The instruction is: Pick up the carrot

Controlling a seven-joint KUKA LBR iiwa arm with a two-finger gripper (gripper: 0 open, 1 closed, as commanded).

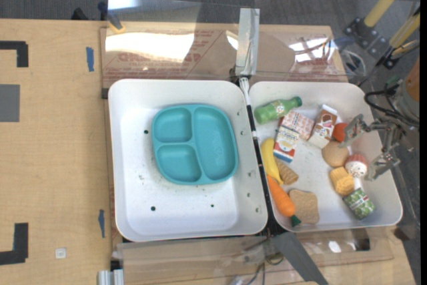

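The gripper [372, 145] sits at the right edge of the right bin [393, 207], its 2 thin metal fingers [355, 125] spread apart, 1 nearer the far side and 1 nearer the near side, with nothing pinched between them. The jaws point left, into the bin.

The carrot [281, 196] lies well to the left of the jaws and nearer the camera, close to the bin's left wall, orange with a green stub at its near end. It lies slanted, its upper end just below a yellow banana [268, 156], and its right side is touching or just beside a slice of brown bread [305, 205]. A small cracker [287, 174] rests just above the bread.

Just left of the open jaws sit a tan bun-like piece [335, 155] and a red and white item [356, 166]; a yellow block [341, 179] and a green-labelled can [360, 203] lie nearer the camera. Beyond the bun, 2 small cartons [297, 124] and a green bottle [276, 109] lie farther left of the jaws.

The left bin [127, 163], well apart from the jaws, holds a teal divided plate [195, 143] with 3 compartments.
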